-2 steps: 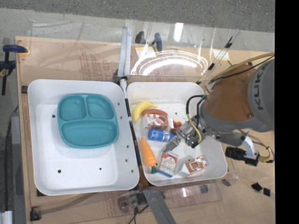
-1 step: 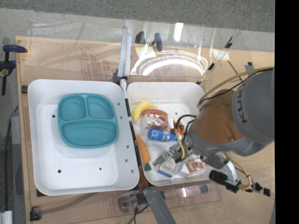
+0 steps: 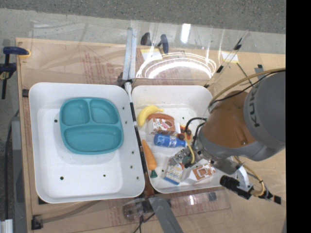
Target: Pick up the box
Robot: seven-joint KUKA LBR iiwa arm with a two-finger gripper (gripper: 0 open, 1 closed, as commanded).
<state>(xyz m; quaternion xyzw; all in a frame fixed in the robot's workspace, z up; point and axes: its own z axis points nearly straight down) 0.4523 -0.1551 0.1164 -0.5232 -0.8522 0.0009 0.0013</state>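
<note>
Camera view, looking down on the bench: the grey arm [image 3: 262, 115] with its orange band comes in from 3 o'clock and hangs over the right bin [image 3: 204, 92], covering that bin's 3 to 5 o'clock side. The gripper [image 3: 187, 154] sits low in the bin, a little toward 4 o'clock from the bin's middle, among a tangle of black cable. The wrist hides too much of it, so I cannot tell whether it is spread or closed, and nothing can be seen held in it.

The box [image 3: 174, 173], small and white with blue on it, lies tilted on the bin floor near the 6 o'clock wall, just beside the gripper at its 7 o'clock. From here I cannot tell whether the two touch. An orange-and-white packet [image 3: 204, 171] lies at the box's 3 o'clock, partly under the arm.

In the same bin a blue bottle [image 3: 169, 141] lies on its side near the middle, with a red-and-white packet [image 3: 163, 124] at its 12 o'clock and a banana [image 3: 147, 113] toward 11 o'clock. A carrot [image 3: 149, 157] lies along the 8 o'clock wall.

The left bin [image 3: 43, 169] holds a teal divided plate [image 3: 91, 125], set toward its 12 o'clock half, well apart from the arm.
</note>
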